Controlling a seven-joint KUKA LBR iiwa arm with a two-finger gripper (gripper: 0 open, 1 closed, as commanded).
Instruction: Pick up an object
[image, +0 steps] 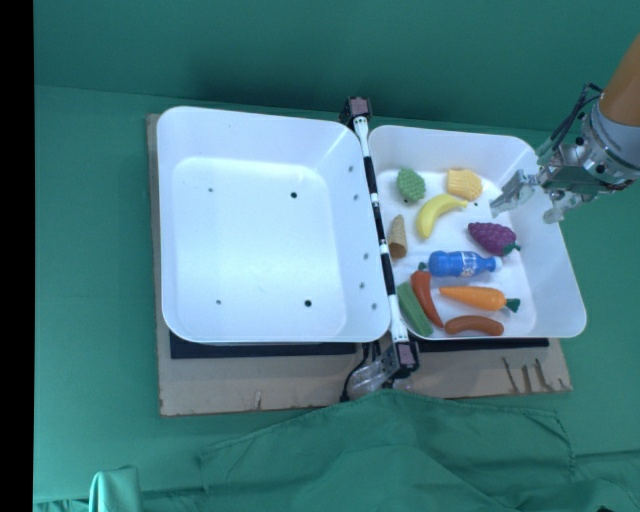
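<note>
Approach step: gripper (532, 197), fingers spread and empty, at the right bin's (560, 285) 2 o'clock rim; nearest pick, purple grapes (492, 237), at its 8 o'clock; next: descend, close

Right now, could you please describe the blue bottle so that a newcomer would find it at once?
Look in the right bin, the one holding toy food. Near its middle lies the bottle, on its side between the grapes and the carrot. It is the only blue thing there.

Fixed overhead slant (from afar) over both bins (170, 200)
</note>
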